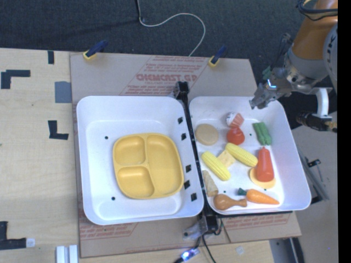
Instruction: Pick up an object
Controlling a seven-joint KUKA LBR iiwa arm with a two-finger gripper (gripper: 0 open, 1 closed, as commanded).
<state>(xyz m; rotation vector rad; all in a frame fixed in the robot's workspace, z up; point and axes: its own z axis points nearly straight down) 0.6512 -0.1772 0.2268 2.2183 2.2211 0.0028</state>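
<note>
We see the gripper (259,102) hanging over the far right rim of the right bin (293,147), its grasp not discernible to us, while the nearest toy food, a small red-and-white piece (235,119), lies just below-left of it, untouched.

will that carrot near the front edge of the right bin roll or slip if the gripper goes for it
The carrot looks like smooth, rigid plastic, so probably light and slippery. Its round, tapered body may roll in an arc if nudged. The drumstick lies close beside it and might get bumped.
</note>
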